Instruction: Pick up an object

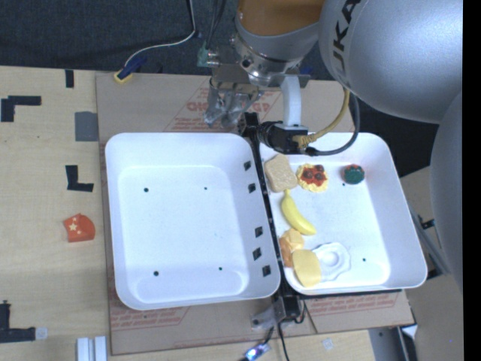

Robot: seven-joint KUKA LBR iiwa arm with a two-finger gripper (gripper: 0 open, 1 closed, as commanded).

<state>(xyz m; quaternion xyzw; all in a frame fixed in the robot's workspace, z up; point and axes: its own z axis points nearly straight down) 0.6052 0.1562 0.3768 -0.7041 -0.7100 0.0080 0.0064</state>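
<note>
arm [398, 43]: glossy grey rounded shell; black KUKA lettering [342, 27]; orange band [282, 2] above wrist; gripper [228, 110]: dull grey metal

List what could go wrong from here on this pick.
1. The gripper hangs behind the back rim of the left bin, over no item. Descending here would likely strike that rim.
2. The cracker, banana and yellow piece crowd the left wall of the right bin. A grasp there may clip the wall.
3. The yellow piece touches the fried egg, so a pick could drag both.
</note>
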